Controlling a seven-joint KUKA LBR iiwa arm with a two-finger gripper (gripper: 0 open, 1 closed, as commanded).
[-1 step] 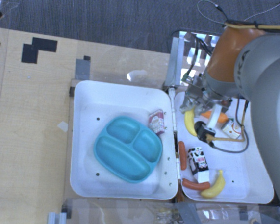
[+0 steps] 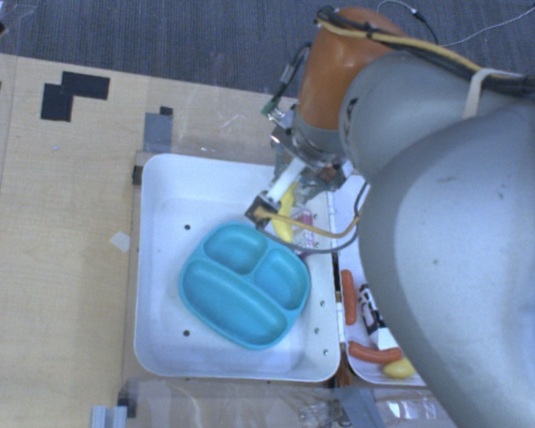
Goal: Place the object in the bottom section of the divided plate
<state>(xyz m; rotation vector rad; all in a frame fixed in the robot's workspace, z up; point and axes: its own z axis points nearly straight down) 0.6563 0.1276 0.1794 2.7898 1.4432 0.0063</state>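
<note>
A blue divided plate [image 2: 244, 286] lies in the left white bin [image 2: 166, 246]. It has two small sections on its far side and one long section on its near side. My gripper [image 2: 298, 194] hangs over the bin's far right corner, just beyond the plate's upper right rim. A yellow elongated object [image 2: 287, 218] shows directly under the gripper, above the bin floor next to the plate. How the gripper holds it is hidden by the wrist.
The right bin [image 2: 348, 357] is mostly covered by the arm. An orange-red stick [image 2: 346, 296], a black-and-white marker [image 2: 373, 322], an orange piece [image 2: 374, 353] and a yellow piece [image 2: 401, 368] lie along its left and near part. The bins' shared wall runs close to the plate.
</note>
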